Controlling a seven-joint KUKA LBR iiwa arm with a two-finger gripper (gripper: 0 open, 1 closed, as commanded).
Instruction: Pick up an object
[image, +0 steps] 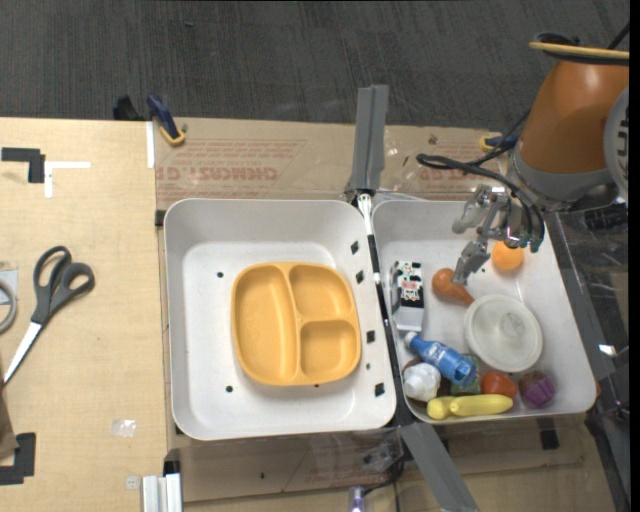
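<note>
While the arm (570, 110) reaches in from the right of the camera view, its gripper (483, 243) hangs over the back of the right bin (562, 300). One grey finger (470, 260) points down at the orange-brown object (450, 289) lying just left of the white round lid (505, 330); whether it touches that object cannot be told, and how far the fingers are spread cannot be told either. Nothing shows between them. An orange ball (508, 257) sits just beside the gripper on its right. Along the bin's left wall lies a small white carton (407, 293), and below it a blue bottle (444, 358), a white ball (421, 380), a yellow banana-shaped toy (470, 405), a red piece (498, 383) and a purple piece (538, 389). The left bin (200, 320) holds a yellow divided plate (296, 323). Scissors (45, 300) lie on the bench (80, 400), well apart from both bins.
</note>
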